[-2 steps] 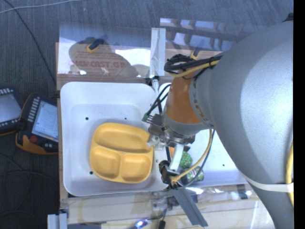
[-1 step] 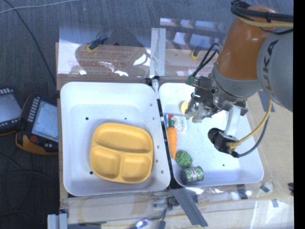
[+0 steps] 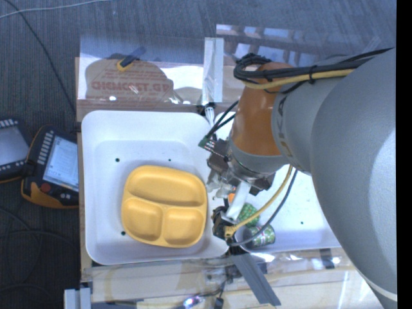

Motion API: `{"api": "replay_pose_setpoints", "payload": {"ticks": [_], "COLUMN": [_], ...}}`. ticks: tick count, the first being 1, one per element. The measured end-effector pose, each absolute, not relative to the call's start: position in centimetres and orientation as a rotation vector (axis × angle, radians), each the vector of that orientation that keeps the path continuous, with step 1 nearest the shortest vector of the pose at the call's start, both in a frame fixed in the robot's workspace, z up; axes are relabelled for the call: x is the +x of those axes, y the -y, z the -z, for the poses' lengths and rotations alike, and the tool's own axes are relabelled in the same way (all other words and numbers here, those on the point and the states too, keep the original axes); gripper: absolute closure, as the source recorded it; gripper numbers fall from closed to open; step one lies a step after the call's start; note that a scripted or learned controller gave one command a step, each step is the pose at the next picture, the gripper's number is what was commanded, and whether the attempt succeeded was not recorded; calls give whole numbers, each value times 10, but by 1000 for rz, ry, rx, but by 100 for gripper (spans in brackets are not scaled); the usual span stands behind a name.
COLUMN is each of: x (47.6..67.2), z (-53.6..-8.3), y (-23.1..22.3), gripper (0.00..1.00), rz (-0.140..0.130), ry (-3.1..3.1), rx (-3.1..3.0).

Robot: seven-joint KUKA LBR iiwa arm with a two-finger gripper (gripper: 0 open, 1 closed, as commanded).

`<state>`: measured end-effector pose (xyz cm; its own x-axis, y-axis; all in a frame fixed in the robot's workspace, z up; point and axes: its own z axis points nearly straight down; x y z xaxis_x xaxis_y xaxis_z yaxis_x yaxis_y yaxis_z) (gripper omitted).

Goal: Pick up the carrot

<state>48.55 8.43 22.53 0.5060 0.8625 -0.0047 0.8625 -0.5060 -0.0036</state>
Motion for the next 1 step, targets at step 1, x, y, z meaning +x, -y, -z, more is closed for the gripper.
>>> {"api": "replay_pose_setpoints", "payload": {"ticks": [1], "x": [484], "z": [-322], "y": [-48], "gripper": [100], "rz": [-6], "ry": [1061], "rx": [-2961]}}
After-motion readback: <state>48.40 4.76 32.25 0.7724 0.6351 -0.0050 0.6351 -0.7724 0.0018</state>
